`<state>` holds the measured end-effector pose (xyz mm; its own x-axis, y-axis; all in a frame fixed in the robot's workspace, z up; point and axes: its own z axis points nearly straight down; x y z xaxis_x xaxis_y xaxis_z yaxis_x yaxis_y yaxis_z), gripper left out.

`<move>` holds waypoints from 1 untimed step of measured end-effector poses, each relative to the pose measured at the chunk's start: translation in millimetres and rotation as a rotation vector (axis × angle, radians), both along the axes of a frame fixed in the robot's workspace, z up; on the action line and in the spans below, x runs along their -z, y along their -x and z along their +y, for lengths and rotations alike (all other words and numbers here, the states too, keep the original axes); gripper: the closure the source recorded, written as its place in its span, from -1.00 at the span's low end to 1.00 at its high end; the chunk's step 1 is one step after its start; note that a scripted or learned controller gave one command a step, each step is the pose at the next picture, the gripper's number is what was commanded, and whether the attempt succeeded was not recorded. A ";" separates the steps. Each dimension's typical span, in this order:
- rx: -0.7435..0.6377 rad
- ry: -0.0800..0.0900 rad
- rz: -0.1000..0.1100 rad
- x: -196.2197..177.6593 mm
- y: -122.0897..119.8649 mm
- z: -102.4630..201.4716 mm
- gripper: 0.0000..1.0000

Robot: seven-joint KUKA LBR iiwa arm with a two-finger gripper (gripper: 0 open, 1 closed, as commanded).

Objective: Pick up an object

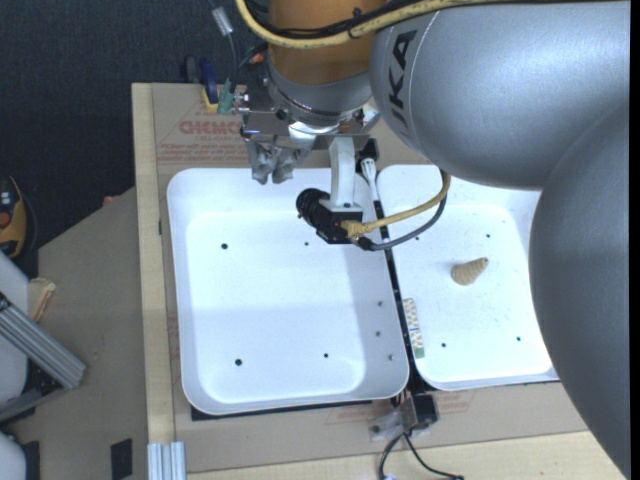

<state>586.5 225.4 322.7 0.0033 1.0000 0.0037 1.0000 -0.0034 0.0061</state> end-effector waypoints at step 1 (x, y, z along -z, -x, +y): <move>0.000 -0.001 -0.002 -10.1 -0.4 0.3 1.00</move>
<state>586.9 225.7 332.8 0.0032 1.0000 0.0045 1.0000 -0.0033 0.0078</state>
